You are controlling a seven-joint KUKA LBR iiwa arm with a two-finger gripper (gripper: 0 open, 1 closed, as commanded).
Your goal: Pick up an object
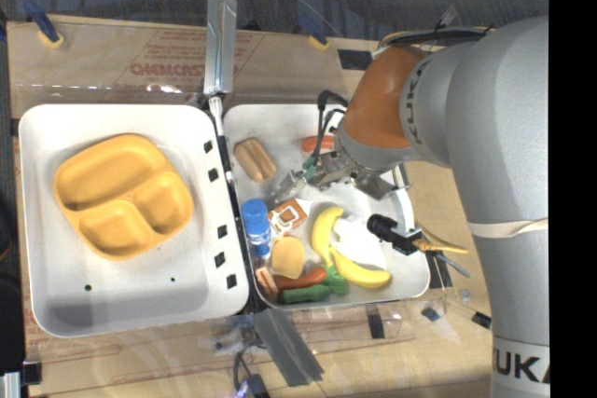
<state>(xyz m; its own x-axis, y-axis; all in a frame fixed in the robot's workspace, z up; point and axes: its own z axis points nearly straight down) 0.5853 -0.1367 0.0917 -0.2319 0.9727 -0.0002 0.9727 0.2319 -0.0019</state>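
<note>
1. Far left of the gripper (297, 183): one yellow divided tray (123, 195), alone in the left bin (56, 312). Well apart from the gripper; not the near candidate.
2. Just left and up from the gripper: one tan bread roll (254, 159) in the right bin (280, 118), long axis slanting from upper left to lower right.
3. Left and below: one blue bottle (256, 226), upright or nearly so.
4. The gripper hangs low in the right bin; whether it is clenched or released, cannot tell. Nothing visibly held.
5. Directly below: one small orange-and-white packet (290, 215), nearest thing, just beside the tip.
6. Below that: one yellow lemon-like lump (288, 256), one carrot (300, 278), one green vegetable (308, 294).
7. Right and below: two bananas (323, 231), curved.
</note>
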